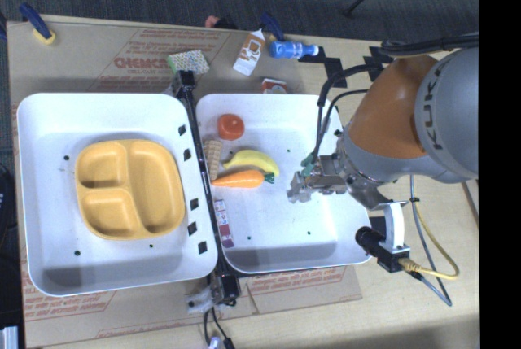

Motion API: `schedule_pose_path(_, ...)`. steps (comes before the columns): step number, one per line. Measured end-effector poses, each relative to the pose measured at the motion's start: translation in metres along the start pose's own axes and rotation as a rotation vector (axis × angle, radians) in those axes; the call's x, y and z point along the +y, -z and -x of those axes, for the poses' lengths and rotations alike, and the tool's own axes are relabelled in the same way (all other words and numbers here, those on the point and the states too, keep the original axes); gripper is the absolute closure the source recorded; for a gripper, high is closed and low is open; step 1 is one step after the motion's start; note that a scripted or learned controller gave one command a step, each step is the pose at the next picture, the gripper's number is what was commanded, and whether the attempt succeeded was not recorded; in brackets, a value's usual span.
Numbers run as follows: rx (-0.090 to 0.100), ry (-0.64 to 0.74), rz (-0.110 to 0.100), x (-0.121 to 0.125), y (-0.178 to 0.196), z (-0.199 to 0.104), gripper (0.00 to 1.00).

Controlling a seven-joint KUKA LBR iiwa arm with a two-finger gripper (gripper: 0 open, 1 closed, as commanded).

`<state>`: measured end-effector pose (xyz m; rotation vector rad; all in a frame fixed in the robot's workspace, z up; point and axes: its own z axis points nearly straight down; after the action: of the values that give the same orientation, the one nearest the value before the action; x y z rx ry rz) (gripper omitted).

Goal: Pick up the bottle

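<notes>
The hand (299, 183) hangs low over the right bin (281, 254), toward that bin's right side; whether it is parted or closed cannot be told, and nothing shows in its grasp. Just left of it in the same bin lie a carrot (238, 180) and a banana (252, 161), touching each other, with a ridged cone (213, 155) beside them at the bin's left wall and an orange tomato-like ball (230, 126) near the far left corner. The left bin (45, 258) holds a yellow divided tray (130, 187). The bottle (291, 50), blue with a pale end, lies on its side on the desk (106, 54) beyond the right bin's far edge, next to a small carton (250, 53).
</notes>
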<state>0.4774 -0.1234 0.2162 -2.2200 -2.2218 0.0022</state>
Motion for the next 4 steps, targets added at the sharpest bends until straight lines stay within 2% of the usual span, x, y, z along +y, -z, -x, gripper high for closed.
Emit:
schedule_pose_path(1,0.000,-0.216,-0.002,-0.001,0.013,0.042,1.00)
schedule_pose_path(2,0.000,-0.441,0.000,-0.001,0.014,0.025,1.00)
schedule_pose_path(3,0.001,-0.956,-0.003,-0.002,-0.005,0.041,1.00)
schedule_pose_path(4,0.003,-1.214,-0.007,-0.001,-0.024,0.009,1.00)
